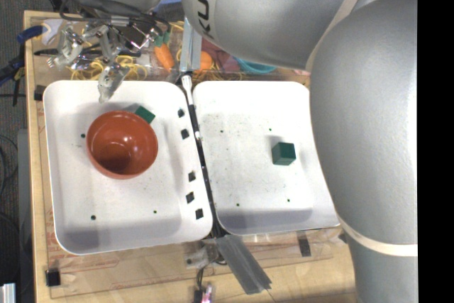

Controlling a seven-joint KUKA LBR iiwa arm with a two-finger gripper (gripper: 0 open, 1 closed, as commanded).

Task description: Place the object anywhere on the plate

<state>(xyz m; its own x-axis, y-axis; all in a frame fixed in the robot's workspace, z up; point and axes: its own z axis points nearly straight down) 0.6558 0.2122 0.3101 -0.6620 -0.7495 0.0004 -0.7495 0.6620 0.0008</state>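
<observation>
A red-brown round plate (122, 144) with a raised rim lies in the left bin (106, 223), toward its back. A small green block (145, 114) rests just behind the plate's back right rim, touching or slightly overlapping it. A second green block (284, 153) lies on the floor of the right bin (241, 202), right of centre. My gripper (107, 85) hangs over the back edge of the left bin, above and left of the plate, a short way from the nearer green block. Nothing shows in its grasp.
The grey arm and its orange band cover the top and right of the view. Cables and small coloured items lie behind the bins around (152, 53). A black divider strip (195, 152) runs between the bins.
</observation>
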